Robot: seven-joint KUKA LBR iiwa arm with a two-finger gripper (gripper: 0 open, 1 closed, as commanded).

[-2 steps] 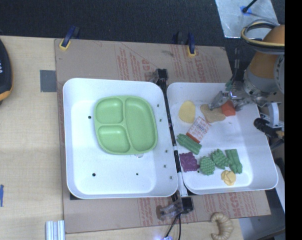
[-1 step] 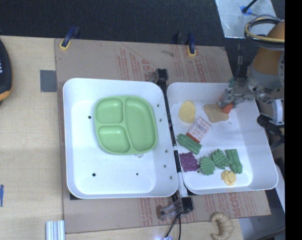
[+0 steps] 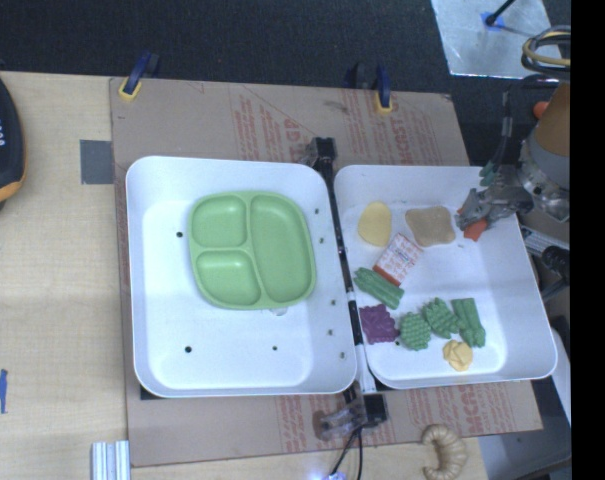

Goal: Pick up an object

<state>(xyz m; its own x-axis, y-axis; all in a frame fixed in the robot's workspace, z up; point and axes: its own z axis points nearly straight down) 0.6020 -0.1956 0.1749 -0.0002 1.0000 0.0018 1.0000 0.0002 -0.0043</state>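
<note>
Worktop point(image 3: 62, 298) bears two bins; claw point(image 3: 479, 211) over right bin point(image 3: 537, 298), tan piece point(image 3: 429, 225) just left; finger state unclear.

Grey metal wrist point(image 3: 542, 183) under an orange band point(image 3: 554, 118), with dark grey fingers point(image 3: 479, 208) carrying a small red-orange tip and thin dark cabling

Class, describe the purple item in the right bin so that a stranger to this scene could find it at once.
Start at the right white bin, then go to its near left corner beside the divider between the bins. The purple toy piece lies there, just below a long green piece and left of a bumpy green piece. It is the one purple thing among green and yellow toys.
</note>
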